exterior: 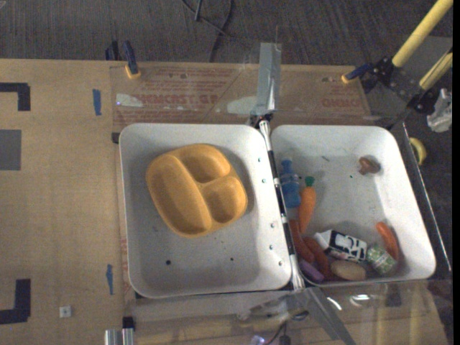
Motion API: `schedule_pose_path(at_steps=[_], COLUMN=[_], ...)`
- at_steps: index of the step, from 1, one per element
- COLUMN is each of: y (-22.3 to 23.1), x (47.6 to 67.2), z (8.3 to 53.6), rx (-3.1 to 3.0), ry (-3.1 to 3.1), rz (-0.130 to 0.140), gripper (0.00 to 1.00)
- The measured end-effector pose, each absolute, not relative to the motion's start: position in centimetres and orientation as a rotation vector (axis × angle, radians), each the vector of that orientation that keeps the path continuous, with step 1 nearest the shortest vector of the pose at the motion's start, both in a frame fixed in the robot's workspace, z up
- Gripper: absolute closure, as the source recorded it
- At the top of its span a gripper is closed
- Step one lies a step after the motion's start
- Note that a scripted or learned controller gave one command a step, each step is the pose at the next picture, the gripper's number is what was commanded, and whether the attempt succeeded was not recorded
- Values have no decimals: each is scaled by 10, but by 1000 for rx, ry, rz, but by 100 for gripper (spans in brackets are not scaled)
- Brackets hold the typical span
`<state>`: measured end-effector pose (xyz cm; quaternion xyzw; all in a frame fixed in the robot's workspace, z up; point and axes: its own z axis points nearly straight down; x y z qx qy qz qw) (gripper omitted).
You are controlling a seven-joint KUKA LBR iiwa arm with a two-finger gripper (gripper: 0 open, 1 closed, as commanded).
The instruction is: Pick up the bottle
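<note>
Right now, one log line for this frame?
task: pick up bottle | bottle: lying in right bin, front, among toys | left bin: yellow divided plate | grasp: none seen

We see two bins, the left bin [136, 214] and right bin [338, 139], of smooth white plastic with a faint sheen. The divided yellow plate [195, 189] looks like matt plastic. The bench top [57, 192] reads as matt brown cardboard, and the strip [267, 77] between the bins as dull grey metal.
</note>
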<state>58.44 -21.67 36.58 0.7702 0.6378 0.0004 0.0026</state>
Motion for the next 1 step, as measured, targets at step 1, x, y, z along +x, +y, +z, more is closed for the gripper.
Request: schedule_pose_path(at_steps=[1], y=[-200], x=[602], z=[355], rx=[2220], ry=[2220], rz=[0], gripper=[100])
